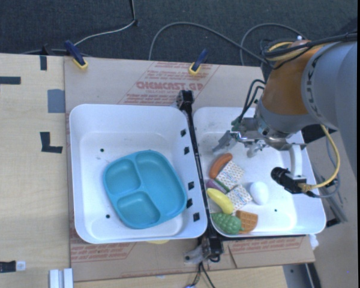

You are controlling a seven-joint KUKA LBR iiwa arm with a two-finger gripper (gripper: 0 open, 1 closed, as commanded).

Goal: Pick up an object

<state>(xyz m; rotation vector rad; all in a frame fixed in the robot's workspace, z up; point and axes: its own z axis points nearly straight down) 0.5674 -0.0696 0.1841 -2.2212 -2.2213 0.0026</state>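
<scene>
The right bin (288,218) holds a cluster of toy foods along its left side: an orange sausage-like piece (221,165), a checked white packet (231,174), a second checked packet (240,194), a yellow banana (219,200), a white egg (259,192), a green bumpy piece (228,223) and an orange waffle-like piece (248,219). My gripper (240,145) hangs over the upper part of this bin, just above the sausage piece. Its fingers are spread open and nothing sits between them.
The left bin (90,125) holds a blue divided plate (145,188). A black divider (192,155) runs between the bins. The arm's grey and orange body (300,89) covers the right bin's upper right, and a black cable fitting (286,179) hangs over its right side.
</scene>
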